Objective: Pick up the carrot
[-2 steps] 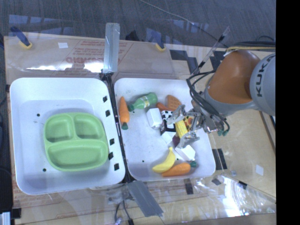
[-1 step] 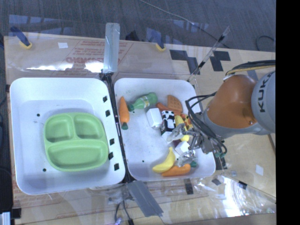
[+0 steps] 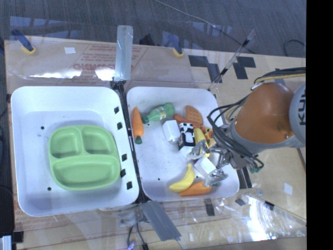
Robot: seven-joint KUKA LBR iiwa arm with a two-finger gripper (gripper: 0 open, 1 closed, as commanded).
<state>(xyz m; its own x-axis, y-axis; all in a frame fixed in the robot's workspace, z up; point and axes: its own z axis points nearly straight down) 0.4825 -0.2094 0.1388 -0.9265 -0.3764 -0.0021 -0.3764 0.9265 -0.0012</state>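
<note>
The carrot (image 3: pixel 137 124), orange with a green stub at its near end, lies along the left wall of the right bin (image 3: pixel 156 165). My gripper (image 3: pixel 209 165) hangs low over the near right part of that bin, well to the right of the carrot and apart from it. It sits just above a yellow banana (image 3: pixel 183 182) and an orange tapered piece (image 3: pixel 196 189) by the bin's front wall. A small white object shows right at the gripper's tip.
A green bottle (image 3: pixel 159 112), a brown waffle (image 3: pixel 193 115), a white block (image 3: pixel 170 130) and a black-and-white item (image 3: pixel 186 135) crowd the right bin's far middle. The left bin (image 3: pixel 26 113) holds a green divided plate (image 3: pixel 83 157).
</note>
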